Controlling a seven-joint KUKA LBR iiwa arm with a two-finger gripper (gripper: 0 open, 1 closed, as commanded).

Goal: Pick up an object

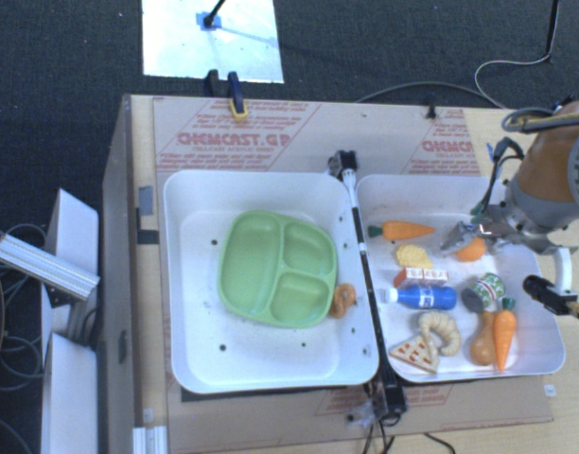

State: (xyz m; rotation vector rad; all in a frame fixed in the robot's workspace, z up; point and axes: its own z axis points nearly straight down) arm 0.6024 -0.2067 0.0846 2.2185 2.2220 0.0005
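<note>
Tool [467, 238] positioned low in the right bin [554, 348], at its far right side.
Finger state cannot be determined. A small orange object [472, 250] lies directly at the tool tip; a carrot [407, 230] lies left of it.

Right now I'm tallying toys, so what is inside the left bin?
The left bin holds a green divided tray and a small brown pretzel touching the tray's right edge. Anything beneath the tray is covered.
</note>
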